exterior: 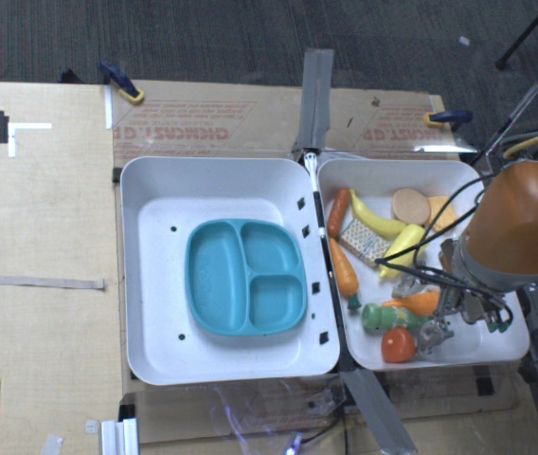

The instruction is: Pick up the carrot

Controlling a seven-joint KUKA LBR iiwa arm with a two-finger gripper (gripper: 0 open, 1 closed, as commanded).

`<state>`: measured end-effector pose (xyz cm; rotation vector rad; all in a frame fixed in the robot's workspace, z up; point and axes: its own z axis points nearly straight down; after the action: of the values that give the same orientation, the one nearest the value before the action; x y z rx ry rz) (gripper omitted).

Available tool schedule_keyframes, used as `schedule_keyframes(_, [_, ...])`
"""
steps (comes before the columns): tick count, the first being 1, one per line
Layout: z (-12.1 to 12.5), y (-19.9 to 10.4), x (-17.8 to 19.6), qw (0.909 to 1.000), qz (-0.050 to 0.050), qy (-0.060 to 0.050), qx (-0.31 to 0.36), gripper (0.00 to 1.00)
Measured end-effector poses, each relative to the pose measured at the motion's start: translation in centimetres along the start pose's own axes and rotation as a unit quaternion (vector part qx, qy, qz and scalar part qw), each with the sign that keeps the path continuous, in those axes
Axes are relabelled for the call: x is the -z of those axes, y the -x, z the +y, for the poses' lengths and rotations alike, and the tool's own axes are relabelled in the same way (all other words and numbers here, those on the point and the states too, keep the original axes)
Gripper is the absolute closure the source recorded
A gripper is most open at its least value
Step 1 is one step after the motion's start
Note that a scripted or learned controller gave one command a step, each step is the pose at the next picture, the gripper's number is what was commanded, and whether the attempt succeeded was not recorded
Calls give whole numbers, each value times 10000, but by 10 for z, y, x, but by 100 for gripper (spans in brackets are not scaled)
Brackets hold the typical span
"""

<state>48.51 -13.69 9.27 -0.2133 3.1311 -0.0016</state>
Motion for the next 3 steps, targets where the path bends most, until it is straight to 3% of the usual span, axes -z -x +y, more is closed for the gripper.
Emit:
schedule_keyframes(1, [0, 3, 10, 10000, -38, -15, 16, 100])
schedule_keyframes(2, [73, 32, 100, 9982, -14, 3, -601, 100])
schedule_keyframes(3, [34, 33, 33, 9972, 6, 4, 749, 100])
